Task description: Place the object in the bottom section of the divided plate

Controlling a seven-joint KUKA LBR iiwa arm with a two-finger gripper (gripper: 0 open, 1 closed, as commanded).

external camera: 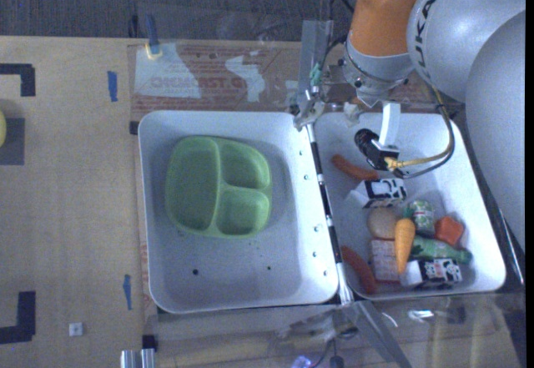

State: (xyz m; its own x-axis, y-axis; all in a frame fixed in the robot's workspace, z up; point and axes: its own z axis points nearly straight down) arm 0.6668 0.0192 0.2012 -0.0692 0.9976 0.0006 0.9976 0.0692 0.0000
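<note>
A green divided plate (219, 186) lies in the left bin (158, 274), with nothing in its sections. It has one long section on the left and two smaller ones on the right. My gripper (306, 108) hovers at the top end of the wall between the two bins, above and to the right of the plate. I see nothing in it. The toy foods are all in the right bin (484, 216). A red sausage (354, 168) lies closest to the gripper, with a cow-patterned carton (386, 189) just below it.
Lower in the right bin are a beige potato (383, 222), a carrot (403, 244), a green can (420, 214), a red pepper (449, 229), a red chili (360, 269), a pink wafer (384, 259) and a second cow-patterned carton (439, 271). My arm covers that bin's upper right.
</note>
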